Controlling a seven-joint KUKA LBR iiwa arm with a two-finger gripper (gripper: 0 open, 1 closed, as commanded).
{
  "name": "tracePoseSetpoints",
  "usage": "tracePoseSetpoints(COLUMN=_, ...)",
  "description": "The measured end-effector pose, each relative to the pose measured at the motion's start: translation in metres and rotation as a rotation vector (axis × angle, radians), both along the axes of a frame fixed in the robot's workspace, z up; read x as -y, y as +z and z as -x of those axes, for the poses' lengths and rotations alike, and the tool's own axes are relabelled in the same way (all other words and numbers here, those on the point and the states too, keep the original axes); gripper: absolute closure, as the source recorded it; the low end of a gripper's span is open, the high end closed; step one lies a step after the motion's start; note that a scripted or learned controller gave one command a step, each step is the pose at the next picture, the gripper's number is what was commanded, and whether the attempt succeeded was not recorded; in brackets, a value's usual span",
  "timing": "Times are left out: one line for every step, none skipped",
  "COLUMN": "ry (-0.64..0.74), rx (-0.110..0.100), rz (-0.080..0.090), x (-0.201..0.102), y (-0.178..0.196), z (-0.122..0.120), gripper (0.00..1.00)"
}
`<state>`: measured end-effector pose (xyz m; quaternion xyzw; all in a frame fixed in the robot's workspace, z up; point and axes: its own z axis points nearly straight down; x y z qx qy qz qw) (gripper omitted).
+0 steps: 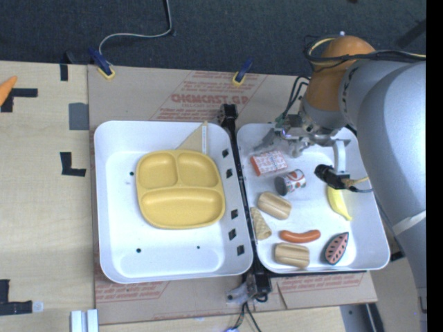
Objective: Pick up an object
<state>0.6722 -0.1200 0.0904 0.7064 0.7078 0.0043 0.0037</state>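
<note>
A: Right bin [374,251], contents?
B: Red-white packet [268,162], small can [292,181], bread roll [275,205], sausage [300,236], second roll [291,254], banana [339,203], dark oval piece [336,247].
A: Left bin [111,206]?
B: Yellow divided tray [181,189], centre.
A: End effector [299,134]?
B: Top of right bin, above the packet, nothing visibly between its fingers. Open or closed: cannot tell.

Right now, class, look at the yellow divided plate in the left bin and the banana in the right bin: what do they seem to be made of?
The yellow divided three-compartment plate looks like moulded plastic with a smooth matte finish: uniform colour, rounded ridges. The small yellow banana also seems plastic, probably a toy: flat even yellow, no blemishes. Its hardness cannot be told.
</note>
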Motion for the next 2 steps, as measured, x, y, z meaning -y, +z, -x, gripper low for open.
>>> tracePoseSetpoints(ry=0.0, rx=0.0, rz=0.001, x=0.0, y=0.0, z=0.0, gripper=0.0)
tracePoseSetpoints(ry=-0.001, rx=0.0, rz=0.002, x=-0.022, y=-0.001, z=0.001, gripper=0.0)
